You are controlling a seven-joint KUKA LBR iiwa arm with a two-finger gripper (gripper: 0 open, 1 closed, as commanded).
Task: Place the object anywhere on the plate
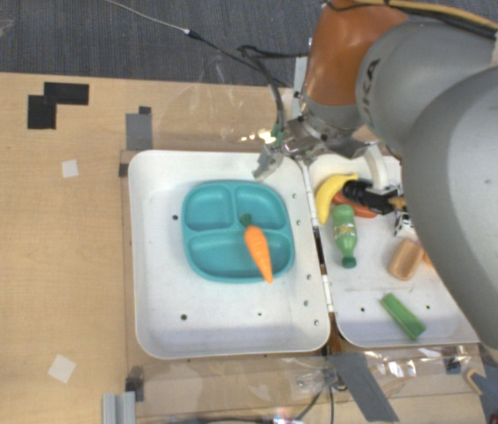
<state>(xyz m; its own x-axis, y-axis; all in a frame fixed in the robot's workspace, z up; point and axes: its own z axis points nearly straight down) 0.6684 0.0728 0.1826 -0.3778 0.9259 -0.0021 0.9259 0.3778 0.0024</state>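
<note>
An orange carrot (258,251) with a green top lies on the teal divided plate (216,237), across its right-hand compartment and pointing toward the front rim. The plate sits in the middle of the left white bin (156,263). My gripper (281,154) hangs above the far right corner of that bin, well behind the plate and apart from the carrot. It is open with nothing between its fingers.
The right bin (364,321) holds a yellow banana (327,194), a green bottle (344,235), a red-orange item (371,207), a tan piece (404,259) and a green block (403,316). The arm's grey bulk covers the right bin's far and right side.
</note>
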